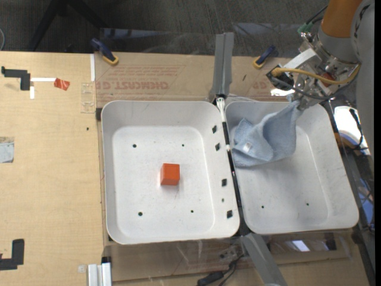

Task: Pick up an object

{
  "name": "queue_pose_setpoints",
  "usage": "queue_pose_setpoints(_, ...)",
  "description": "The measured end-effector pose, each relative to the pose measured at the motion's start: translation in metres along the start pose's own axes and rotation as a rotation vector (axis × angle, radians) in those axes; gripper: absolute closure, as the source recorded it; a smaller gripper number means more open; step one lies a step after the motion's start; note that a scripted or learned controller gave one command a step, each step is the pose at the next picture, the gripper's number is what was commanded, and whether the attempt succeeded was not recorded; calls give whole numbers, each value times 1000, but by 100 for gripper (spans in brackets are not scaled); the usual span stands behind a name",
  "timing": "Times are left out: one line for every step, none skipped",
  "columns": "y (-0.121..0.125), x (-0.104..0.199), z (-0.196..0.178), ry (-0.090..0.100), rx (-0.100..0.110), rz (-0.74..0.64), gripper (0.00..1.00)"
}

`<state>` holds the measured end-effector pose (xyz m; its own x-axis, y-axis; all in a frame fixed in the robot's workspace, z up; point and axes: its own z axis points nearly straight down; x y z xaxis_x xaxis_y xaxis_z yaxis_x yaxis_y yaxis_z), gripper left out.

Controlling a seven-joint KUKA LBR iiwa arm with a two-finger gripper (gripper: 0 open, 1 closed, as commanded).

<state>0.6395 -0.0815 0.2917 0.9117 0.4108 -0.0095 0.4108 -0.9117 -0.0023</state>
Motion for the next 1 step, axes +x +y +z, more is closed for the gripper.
queue_pose_setpoints(27,-13,35,-2,2,41,100)
